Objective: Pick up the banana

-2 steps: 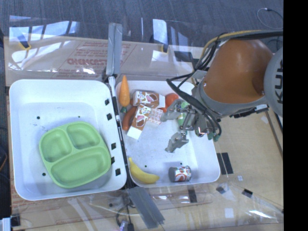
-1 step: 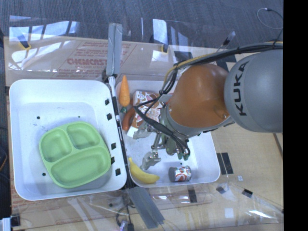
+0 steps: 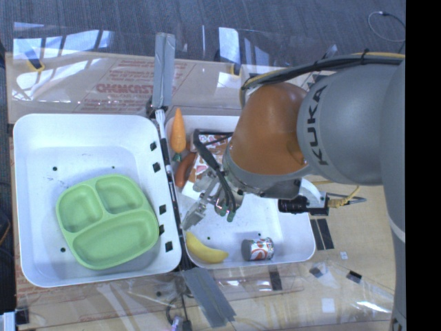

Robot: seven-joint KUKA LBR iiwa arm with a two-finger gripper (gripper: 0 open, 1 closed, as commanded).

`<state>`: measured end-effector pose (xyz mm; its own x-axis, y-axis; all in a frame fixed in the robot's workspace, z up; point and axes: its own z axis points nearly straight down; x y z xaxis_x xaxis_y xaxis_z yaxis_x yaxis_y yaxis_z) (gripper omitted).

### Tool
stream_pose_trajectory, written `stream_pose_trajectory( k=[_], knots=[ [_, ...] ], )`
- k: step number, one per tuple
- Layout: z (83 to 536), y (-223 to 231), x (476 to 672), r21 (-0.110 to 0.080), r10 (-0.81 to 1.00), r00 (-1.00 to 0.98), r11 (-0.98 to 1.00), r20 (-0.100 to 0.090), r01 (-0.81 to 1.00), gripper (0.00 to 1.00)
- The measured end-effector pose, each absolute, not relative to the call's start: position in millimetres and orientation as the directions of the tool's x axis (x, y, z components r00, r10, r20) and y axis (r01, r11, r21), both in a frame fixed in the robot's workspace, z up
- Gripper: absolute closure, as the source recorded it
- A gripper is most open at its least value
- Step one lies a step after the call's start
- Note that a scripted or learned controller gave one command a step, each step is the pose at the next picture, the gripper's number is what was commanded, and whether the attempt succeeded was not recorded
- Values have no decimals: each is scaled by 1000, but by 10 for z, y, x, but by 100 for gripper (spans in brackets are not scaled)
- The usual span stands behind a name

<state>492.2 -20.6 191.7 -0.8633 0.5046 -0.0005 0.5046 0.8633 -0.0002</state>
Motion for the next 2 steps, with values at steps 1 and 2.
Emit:
stream_pose_trajectory(
  k=[1, 2],
  knots=[
    [1916, -713, 4772, 0, 252, -968, 968, 1, 252, 0],
    [1078, -980, 4786, 2, 5, -1000, 1000, -4, 5, 0]
  ],
)
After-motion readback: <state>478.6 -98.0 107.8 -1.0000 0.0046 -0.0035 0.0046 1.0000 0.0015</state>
